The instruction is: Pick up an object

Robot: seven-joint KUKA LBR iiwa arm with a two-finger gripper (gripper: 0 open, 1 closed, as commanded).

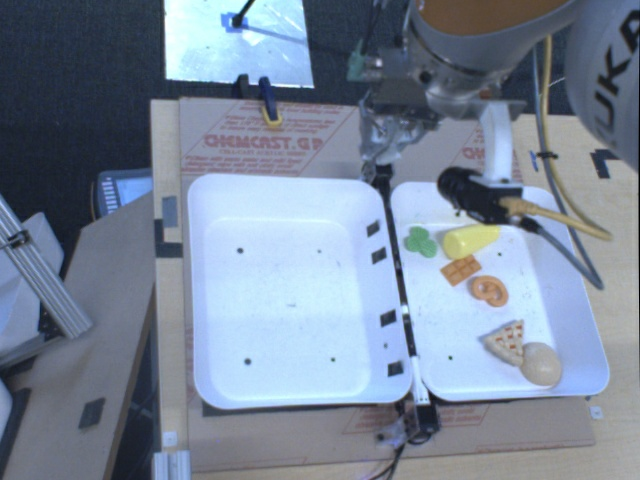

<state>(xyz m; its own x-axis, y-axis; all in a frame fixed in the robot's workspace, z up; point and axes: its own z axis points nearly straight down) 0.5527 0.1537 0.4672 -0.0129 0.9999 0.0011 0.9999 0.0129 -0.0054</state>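
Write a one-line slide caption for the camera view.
Grey KUKA arm's gripper hovers at the bins' far edge; small toy foods, including a yellow corn piece, lie in the right white bin.

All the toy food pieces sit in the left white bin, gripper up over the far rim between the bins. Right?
Not quite. The camera view shows the toy food, including the yellow corn-shaped piece, green piece and orange pretzel, in the right white bin, not the left white bin. The gripper is over the far rim between the bins, as stated.
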